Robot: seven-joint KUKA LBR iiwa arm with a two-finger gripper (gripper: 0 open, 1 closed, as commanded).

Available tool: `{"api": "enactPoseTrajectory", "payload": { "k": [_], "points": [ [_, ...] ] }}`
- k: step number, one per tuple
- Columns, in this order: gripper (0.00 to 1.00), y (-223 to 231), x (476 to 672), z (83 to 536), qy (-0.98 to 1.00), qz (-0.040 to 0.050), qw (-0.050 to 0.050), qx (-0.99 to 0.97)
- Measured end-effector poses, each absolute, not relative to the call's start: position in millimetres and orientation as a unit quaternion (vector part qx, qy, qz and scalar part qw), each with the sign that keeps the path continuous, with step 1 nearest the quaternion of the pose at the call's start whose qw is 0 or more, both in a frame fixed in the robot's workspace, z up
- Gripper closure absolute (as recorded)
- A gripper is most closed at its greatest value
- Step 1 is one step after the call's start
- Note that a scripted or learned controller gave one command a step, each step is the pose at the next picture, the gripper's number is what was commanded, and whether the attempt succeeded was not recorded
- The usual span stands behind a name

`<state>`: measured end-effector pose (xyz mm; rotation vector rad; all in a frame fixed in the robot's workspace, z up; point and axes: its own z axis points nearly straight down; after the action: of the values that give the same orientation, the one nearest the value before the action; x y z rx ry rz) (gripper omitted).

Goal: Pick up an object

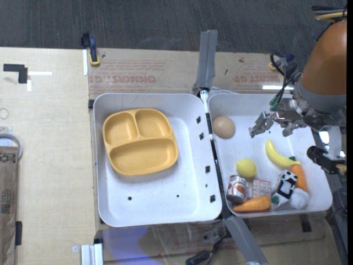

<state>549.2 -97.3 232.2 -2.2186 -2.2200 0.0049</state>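
Banana (278,155): yellow, curved; lies in the right bin (320,206), toward its right wall, about midway between far and near edges. Long axis runs diagonally, one end toward the bin's far-left, the other toward its near-right, ending just beside the penguin's orange part. Nearest item to the gripper, but apart from it.
Gripper (263,125): hangs over the far half of the right bin, between the brown ball and the right wall. Nothing between the fingers. Jaw state: cannot tell, the metal parts blur together.
Arm (325,65): grey with orange band, comes in over the right bin's far-right corner.
Brown ball (223,127): tan, round; far-left part of the right bin, close to the divider (207,65) between the bins.
Lemon (246,168): small, yellow, round; centre-left of the right bin, left of the banana.
Can (236,187): red and white; near-left corner of the right bin, just below the lemon.
Carrot (252,205): orange; lies along the right bin's near edge, long axis roughly left to right, touching the can.
Packet (261,187): small printed pack, between the can and the penguin.
Penguin (287,185): black and white toy with an orange part; near-right area of the right bin.
Yellow plate (140,141): three compartments; far-left part of the left bin (165,203).
Bench (44,164): light wood, left of the bins.
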Motion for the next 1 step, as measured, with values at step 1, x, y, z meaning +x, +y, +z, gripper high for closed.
{"api": "enactPoseTrajectory", "payload": {
  "k": [1],
  "points": [
    [0.00,-128.1,586.9,101.3,-0.690,0.0015,0.002,-0.724]
  ]
}}
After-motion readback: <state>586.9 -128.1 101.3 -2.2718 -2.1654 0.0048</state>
